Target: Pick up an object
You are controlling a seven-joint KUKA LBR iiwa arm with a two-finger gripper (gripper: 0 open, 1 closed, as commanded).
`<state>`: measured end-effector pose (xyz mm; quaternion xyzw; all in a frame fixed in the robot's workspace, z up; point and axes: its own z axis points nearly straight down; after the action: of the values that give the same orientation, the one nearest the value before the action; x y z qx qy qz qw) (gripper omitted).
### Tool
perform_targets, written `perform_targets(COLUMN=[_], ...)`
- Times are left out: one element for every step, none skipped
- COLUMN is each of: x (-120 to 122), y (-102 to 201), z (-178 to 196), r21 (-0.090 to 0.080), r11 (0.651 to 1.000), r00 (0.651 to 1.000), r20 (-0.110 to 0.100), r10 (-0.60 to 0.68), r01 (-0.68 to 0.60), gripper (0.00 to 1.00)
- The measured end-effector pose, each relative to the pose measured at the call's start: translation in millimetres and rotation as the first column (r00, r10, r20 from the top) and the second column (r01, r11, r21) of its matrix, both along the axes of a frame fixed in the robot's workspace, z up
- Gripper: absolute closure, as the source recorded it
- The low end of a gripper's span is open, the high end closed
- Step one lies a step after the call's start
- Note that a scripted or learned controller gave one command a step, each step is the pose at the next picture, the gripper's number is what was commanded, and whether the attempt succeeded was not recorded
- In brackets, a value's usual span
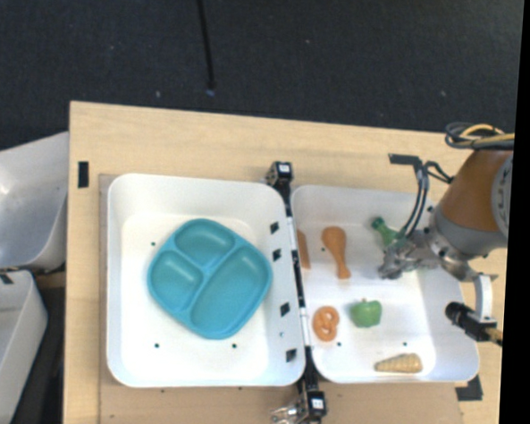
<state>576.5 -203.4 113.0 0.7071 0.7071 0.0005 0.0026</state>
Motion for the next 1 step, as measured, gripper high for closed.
perform_targets(x=[-1.0], y=[-10.9], z=[52.4], r21=[0.000], r11=[1.000], r00=[1.000], r20=[0.002], r10=[-0.001], r01=[0.001], gripper=[1.00])
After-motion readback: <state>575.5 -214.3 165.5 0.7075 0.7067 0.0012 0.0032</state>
